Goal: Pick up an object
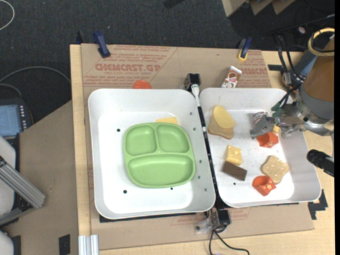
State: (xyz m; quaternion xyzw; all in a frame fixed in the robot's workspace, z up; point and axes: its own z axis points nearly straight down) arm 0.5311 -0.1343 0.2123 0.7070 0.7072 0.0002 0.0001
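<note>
- Camera view puts my gripper (261, 126) low in the right white bin (303, 187), its grey fingers (258, 122) pointing left; whether they are parted or closed I cannot tell, and I see nothing between them.
- A small red block (268, 139) lies just below the fingers, touching or nearly so.
- Left of that sits a tan and yellow rounded toy (221, 121).
- Lower down lie a yellow cube (233, 154), a dark brown slab (234, 170), a tan toast-shaped piece (274, 168) and a red-orange chunk (264, 185).
- In the left white bin (106, 195) rests a green divided plate (158, 155).
</note>
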